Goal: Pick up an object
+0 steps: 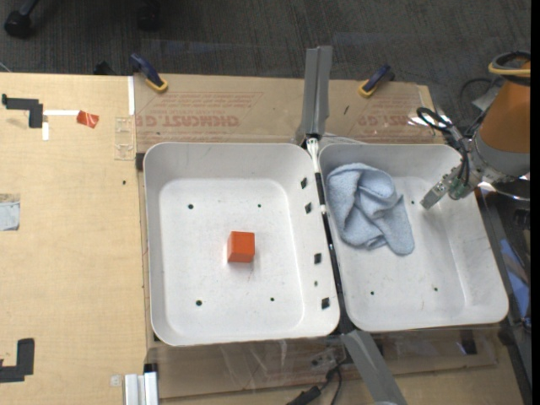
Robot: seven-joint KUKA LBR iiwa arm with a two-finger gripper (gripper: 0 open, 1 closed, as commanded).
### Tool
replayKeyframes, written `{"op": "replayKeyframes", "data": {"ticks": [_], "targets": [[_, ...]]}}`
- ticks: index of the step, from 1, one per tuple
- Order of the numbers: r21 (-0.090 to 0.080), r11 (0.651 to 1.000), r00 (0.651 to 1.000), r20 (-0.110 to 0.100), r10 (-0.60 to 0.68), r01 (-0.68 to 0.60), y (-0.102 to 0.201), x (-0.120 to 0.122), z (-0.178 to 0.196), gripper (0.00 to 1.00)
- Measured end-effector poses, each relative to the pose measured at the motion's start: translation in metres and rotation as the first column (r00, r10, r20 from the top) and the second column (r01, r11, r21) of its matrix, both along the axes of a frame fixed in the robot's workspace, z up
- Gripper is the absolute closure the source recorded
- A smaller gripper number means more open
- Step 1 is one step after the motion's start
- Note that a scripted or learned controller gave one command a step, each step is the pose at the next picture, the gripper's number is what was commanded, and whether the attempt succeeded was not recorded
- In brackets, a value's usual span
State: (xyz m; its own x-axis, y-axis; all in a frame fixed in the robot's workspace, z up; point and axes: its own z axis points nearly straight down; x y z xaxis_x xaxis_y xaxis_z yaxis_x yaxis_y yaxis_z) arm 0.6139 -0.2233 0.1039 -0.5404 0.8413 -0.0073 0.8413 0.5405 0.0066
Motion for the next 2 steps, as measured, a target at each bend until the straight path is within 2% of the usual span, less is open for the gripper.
{"op": "replayKeyframes", "data": {"ticks": [1,2], "targets": [[0.000,1.000,1.000,0.000,0.000,0.000,0.000,0.000,0.000,0.00],[-0.001,1.000,1.000,0.005,0.000,0.000,-0.001,0.001,0.010,1.00]]}}
